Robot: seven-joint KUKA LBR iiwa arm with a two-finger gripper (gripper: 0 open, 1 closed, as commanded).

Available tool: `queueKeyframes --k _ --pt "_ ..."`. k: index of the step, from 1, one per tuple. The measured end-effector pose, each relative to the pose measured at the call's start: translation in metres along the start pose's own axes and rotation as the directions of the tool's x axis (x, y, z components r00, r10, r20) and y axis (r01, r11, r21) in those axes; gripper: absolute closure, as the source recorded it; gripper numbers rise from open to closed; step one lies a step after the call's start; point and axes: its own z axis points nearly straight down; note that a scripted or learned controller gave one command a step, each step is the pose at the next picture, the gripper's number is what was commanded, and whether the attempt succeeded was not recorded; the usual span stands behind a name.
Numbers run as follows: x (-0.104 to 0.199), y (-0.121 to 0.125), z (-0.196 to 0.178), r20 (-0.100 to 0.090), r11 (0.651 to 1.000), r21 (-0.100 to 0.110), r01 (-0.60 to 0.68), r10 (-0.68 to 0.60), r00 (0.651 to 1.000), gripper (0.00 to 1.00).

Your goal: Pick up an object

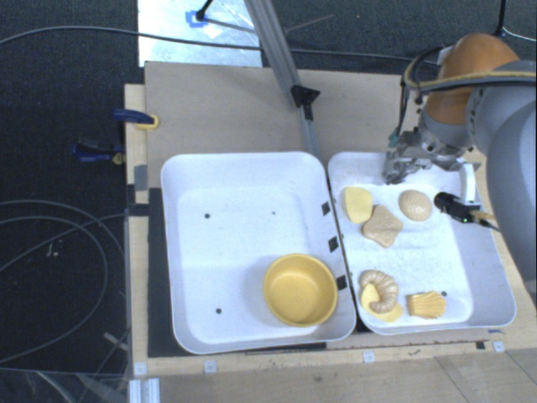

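Gripper (401, 168) mine, over right bin (495, 305) back edge; finger state unclear. Bun (414, 205) just beside it, croissant (380, 287) well below.

even, fairly bright light from above washes both white bins (252, 175) almost featureless. a glaring reflective patch of floor (197, 11) shines far left. shadows are soft and short. the picture is slightly soft and grainy throughout.
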Motion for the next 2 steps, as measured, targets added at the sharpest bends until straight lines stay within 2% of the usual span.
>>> queueKeyframes --k 1,2 --pt "-0.001 0.001 -0.045 -0.002 1.0 -0.018 -0.006 0.006 1.0 1.0" --pt "0.008 -0.003 -0.1 -0.003 1.0 -0.018 0.0 0.0 1.0 1.0"
